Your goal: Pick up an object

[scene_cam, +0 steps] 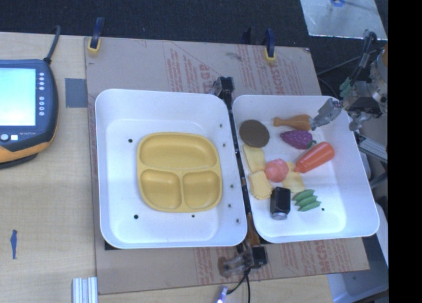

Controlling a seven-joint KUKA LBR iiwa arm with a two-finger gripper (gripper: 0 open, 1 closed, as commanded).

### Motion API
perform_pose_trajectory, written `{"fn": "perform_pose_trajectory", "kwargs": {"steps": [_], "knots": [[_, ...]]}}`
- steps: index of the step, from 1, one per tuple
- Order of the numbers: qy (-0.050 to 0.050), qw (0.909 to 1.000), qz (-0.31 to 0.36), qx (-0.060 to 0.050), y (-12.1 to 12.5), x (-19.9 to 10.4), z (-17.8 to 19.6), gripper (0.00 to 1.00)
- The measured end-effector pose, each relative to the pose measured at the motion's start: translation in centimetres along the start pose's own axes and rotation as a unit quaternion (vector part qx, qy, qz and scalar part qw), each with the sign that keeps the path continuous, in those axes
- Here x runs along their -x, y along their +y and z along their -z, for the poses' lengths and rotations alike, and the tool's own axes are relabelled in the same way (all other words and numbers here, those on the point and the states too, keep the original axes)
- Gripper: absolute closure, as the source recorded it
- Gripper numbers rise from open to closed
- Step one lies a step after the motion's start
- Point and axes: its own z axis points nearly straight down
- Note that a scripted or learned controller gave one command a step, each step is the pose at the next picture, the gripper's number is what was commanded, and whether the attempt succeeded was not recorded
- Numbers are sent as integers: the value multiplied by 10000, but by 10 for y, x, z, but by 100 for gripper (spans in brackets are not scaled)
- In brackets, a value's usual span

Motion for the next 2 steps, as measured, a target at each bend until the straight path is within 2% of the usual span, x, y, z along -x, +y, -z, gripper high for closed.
{"fn": "perform_pose_trajectory", "kwargs": {"steps": [1, 2], "knots": [[-4, 10000, 10, -13, 77, 7, -93, 0], [-3, 10000, -7, -36, 85, -1, -174, 0]]}}
